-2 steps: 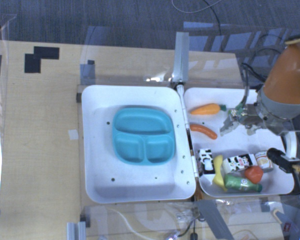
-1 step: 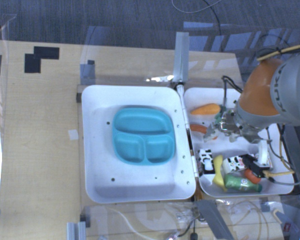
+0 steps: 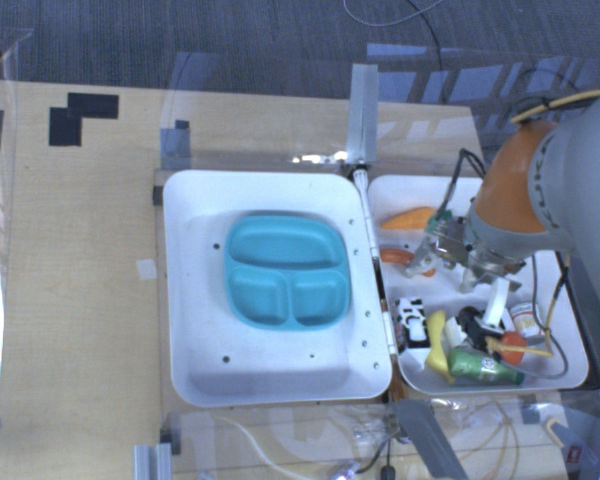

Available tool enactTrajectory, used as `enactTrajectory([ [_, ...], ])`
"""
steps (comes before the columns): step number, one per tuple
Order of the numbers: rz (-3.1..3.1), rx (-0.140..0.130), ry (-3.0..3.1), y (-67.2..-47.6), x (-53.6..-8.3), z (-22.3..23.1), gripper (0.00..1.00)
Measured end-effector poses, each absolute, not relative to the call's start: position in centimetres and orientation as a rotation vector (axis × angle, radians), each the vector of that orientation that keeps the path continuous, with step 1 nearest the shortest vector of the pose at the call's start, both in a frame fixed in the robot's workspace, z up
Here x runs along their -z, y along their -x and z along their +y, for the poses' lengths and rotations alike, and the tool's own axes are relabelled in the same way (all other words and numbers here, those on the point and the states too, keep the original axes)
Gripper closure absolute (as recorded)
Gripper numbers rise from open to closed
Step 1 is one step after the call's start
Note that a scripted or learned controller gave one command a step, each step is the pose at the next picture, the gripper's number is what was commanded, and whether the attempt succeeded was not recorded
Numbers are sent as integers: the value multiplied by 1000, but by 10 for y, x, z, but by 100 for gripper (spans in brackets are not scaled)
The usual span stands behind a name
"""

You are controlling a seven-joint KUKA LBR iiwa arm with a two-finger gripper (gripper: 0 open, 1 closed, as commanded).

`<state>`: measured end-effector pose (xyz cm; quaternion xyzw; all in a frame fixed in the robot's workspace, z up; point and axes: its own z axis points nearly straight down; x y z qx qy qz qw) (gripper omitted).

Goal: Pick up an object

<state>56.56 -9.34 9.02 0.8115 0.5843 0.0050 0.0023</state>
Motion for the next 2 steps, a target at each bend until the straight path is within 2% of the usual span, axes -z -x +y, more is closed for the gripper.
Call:
enactTrajectory([
  [1, 1835, -28, -2540, -569, -102, -91, 100],
  [2, 1822, -5, -2555, -602, -288, -65, 100],
])
